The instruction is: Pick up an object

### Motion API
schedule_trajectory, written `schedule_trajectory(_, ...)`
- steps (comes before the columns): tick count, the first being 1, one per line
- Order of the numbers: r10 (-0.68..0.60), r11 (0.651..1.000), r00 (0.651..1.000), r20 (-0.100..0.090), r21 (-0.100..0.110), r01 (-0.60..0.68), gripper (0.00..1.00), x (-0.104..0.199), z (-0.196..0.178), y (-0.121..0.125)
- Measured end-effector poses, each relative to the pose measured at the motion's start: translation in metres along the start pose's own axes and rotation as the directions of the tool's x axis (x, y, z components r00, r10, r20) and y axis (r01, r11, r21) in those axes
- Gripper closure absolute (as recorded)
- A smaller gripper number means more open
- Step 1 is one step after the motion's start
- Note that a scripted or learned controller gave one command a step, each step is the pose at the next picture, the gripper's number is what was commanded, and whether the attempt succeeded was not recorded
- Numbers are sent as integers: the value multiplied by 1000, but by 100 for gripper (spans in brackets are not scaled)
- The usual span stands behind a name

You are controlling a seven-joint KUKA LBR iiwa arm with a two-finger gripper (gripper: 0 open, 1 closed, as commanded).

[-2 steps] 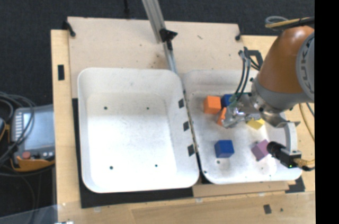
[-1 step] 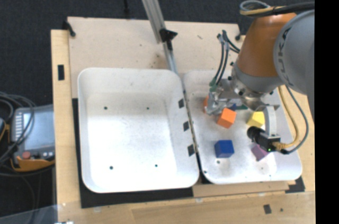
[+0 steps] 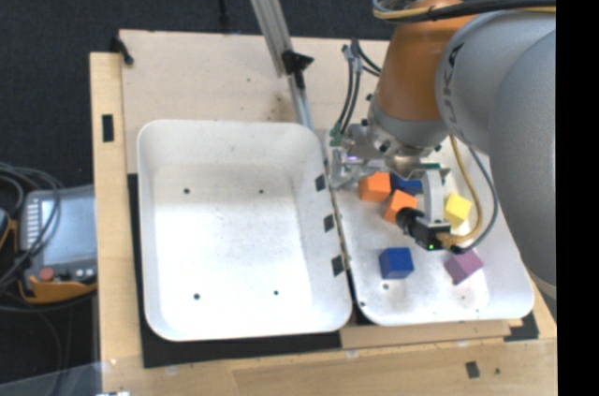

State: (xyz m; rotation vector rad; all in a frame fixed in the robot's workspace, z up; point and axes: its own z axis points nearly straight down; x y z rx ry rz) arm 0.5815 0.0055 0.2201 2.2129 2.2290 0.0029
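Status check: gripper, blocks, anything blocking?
Gripper low in right bin, among orange blocks; grip unconfirmed. Blue block, purple block, yellow block loose nearby. Arm hides part of bin.

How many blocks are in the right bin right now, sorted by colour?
Orange blocks: 2
Blue blocks: 1 clear; another may be partly hidden under the gripper
Yellow blocks: 1
Purple blocks: 1
Total: 5 clearly seen

1. The left bin (image 3: pixel 234 226) lies wide and bare: I could pass anywhere there.
2. The right bin (image 3: pixel 496 296) is crowded: orange blocks (image 3: pixel 376 186), blue cube (image 3: pixel 396 262), yellow block (image 3: pixel 458 209), purple block (image 3: pixel 463 266) stand near me.
3. A slanted metal pole (image 3: pixel 267 1) bars the back.
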Motion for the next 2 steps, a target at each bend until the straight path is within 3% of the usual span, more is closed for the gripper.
schedule_trajectory(1, -1, 1000, 1000, -1, -1, 1, 100, 50, -16, 24)
schedule_trajectory(2, 4, 1000, 1000, 2, 1, -4, 100, 88, -8, 58)
